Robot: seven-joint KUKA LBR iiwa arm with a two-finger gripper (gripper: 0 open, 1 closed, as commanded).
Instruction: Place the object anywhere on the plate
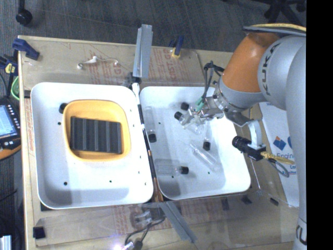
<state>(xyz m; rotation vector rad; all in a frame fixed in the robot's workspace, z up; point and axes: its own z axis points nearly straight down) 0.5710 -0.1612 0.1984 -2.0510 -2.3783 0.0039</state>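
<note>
At the far left edge, a handheld screen device point(6, 125) is sitting on the bench point(78, 223), with a blue clamp point(24, 48) gripping the bench's far left corner. Just to the right, the left bin point(47, 186) is lying flat. A yellow plate point(73, 111) with rounded corners is resting inside it, towards its far side. The object point(97, 135), a dark ridged block, is lying on the plate. It is covering most of the plate's middle and near part, with yellow rim showing all around it.

A grey metal bar point(142, 51) is running away from the gap between the bins towards the far edge of the bench. The right bin point(166, 186) is sitting right beside the left one, their rims almost touching. Several small black pieces point(184, 169) are lying scattered on its white floor. A clear piece point(204, 157), hard to make out, is lying near its middle.

The gripper point(195, 117) is hanging over the far part of the right bin, well apart from the plate and the block. It looks clear and glassy against the white floor, so I cannot tell whether it is released or clenched, and nothing can be made out in its grasp. The arm point(270, 61), grey with its orange band, is reaching in from the right. A sheet with blue print point(281, 146) is lying on the bench beneath it.
</note>
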